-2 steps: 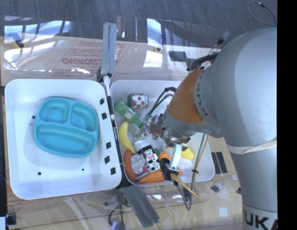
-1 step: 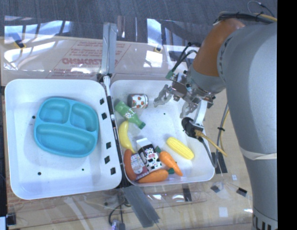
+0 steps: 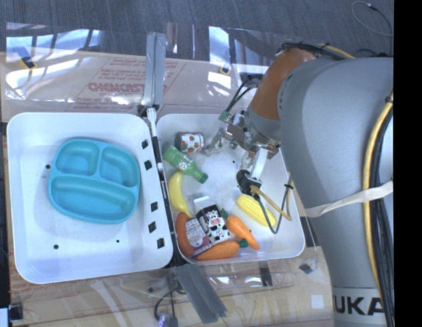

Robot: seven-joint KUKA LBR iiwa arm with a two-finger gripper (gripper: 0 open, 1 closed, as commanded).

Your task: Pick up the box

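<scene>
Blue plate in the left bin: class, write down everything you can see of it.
The blue plate is a light blue rounded rectangle that looks like matte plastic. Raised ridges split it into three compartments: two smaller ones along the far side, one long one along the near side. It lies flat, right way up, slightly turned, in the middle of the left bin, resting on its white floor and touching none of its walls.

Bench (image 3: 82, 297), left white bin (image 3: 27, 203), right white bin (image 3: 221, 174), side by side
</scene>
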